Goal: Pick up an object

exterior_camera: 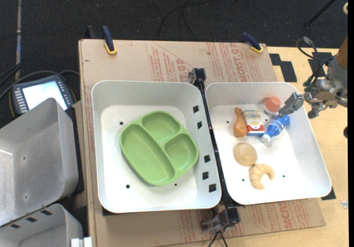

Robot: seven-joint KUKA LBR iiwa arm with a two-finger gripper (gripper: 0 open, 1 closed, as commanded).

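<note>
From the overhead camera, the gripper (pixel 297 102) hangs over the right bin (pixel 310 185), and can't really tell if it's spread or pinched. The blue bottle (pixel 275 128) lies just below-left of it, the red ball (pixel 271 103) right beside it, and the croissant (pixel 261 175) further down. The green tray (pixel 159 147) is way off left.

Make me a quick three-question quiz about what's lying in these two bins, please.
1. True or false: the green tray lies in the right bin.
2. Which sits nearest the pincer? A) croissant B) blue bottle C) cookie
3. Fill in: the green tray has ___ compartments.

Key: 1. False, it lies in the left bin. 2. B. 3. Three.
</note>
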